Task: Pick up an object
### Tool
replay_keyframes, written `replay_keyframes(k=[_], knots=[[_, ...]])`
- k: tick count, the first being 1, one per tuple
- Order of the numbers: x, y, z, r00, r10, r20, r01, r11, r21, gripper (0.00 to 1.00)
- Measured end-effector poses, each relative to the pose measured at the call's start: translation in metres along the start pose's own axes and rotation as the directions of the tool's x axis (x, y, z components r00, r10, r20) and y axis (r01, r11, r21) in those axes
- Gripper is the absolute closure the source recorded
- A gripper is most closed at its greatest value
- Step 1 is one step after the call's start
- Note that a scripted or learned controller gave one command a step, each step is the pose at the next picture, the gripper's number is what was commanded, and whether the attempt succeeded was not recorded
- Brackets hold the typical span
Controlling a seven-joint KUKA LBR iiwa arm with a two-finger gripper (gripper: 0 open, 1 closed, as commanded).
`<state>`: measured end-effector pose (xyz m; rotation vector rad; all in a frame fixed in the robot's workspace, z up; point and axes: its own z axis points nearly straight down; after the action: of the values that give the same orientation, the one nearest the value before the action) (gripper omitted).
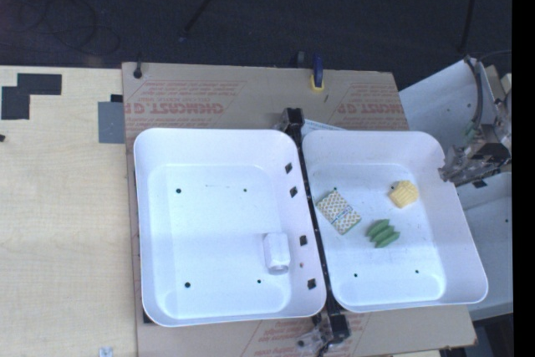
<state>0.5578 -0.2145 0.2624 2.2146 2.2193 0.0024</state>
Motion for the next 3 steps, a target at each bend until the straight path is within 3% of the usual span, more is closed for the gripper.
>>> replay_keyframes(k=[1, 2, 3], knots=[[0.0, 0.015, -0.064, 1.0, 0.001, -0.001, -0.001, 1.0, 0.0, 1.0], [0.079, 0.07, -0.034, 1.0, -0.006, -0.006, 0.006, 1.0, 0.007, 1.0], [0.096, -0.09, 0.069, 1.0, 0.006, -0.01, -0.006, 1.0, 0.03, 1.0]])
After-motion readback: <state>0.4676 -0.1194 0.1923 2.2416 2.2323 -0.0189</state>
